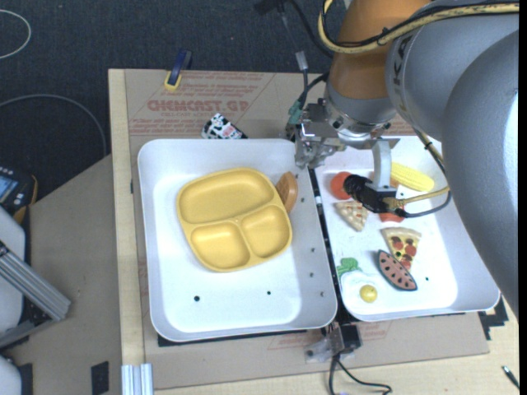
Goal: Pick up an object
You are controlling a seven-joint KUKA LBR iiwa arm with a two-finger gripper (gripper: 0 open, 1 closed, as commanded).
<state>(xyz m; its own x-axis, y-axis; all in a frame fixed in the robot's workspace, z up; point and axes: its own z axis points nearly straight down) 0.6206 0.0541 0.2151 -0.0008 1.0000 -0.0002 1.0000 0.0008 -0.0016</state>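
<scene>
My gripper [310, 153] hangs over the far end of the ridge between the two white bins. Just to its lower left, a brown bread-like piece [286, 190] lies in the left bin [165, 220], against the rim of a yellow divided plate [235, 218]. The right bin [461, 278] holds toy foods: a red tomato [339, 184], a waffle wedge [352, 215], a yellow corn cob [412, 176], a pizza slice [402, 242], a watermelon slice [396, 271] and a fried egg [363, 290] with a green sprig [347, 264] beside it.
The big grey arm covers the right bin's far right corner. A black-and-white item [221, 127] and a blue-yellow clip [176, 69] lie on the cardboard behind the left bin. The left bin's near half is bare white floor.
</scene>
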